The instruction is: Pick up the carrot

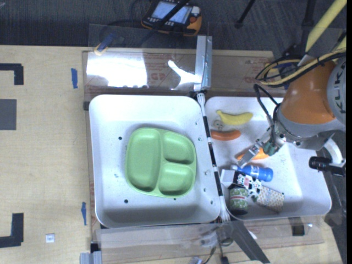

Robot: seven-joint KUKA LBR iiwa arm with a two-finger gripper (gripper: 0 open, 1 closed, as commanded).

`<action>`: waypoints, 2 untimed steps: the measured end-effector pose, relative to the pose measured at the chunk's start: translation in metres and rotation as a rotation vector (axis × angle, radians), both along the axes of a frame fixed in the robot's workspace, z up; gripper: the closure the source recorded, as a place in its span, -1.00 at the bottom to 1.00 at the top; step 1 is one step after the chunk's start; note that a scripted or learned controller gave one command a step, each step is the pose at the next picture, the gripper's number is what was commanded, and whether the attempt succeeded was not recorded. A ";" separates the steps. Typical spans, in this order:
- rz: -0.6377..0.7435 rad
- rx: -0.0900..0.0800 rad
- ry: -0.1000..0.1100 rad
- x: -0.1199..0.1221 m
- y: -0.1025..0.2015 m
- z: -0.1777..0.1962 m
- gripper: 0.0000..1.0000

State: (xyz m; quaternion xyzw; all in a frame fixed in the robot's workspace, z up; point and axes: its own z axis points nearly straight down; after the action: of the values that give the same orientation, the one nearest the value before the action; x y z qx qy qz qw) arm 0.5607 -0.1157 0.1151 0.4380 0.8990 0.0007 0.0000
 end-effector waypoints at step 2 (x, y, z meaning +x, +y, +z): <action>0.162 -0.002 -0.014 -0.003 -0.012 -0.016 1.00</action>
State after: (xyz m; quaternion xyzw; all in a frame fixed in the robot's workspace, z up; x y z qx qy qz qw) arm 0.5581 -0.1277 0.0988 0.3639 0.9314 0.0028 0.0069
